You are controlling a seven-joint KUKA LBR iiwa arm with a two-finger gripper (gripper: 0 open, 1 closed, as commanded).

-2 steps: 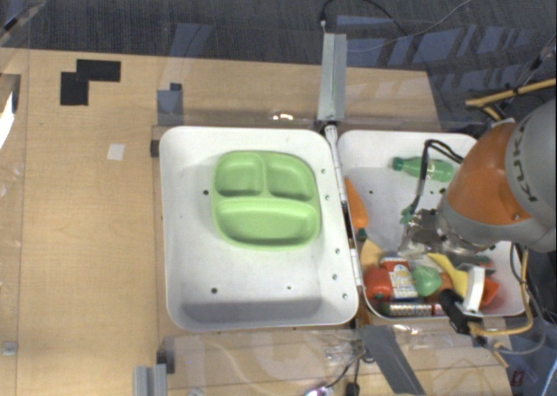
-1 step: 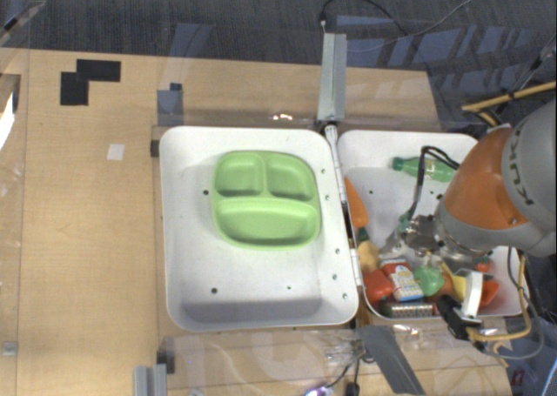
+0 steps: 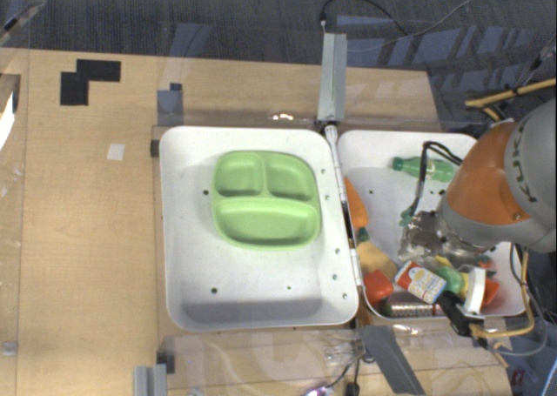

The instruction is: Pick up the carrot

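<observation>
While the arm is working low over the right bin, the carrot is lying untouched against that bin's left wall.

Nearest the camera in the right bin, a small labelled can and a red item are crowding the front. Just behind them the gripper is hanging, and I cannot tell how it is set. Further back the carrot is resting lengthwise, likely tucked there by the clutter. Farthest, a green bottle is lying near the back wall. Left of the right bin, a green divided plate is sitting.
</observation>
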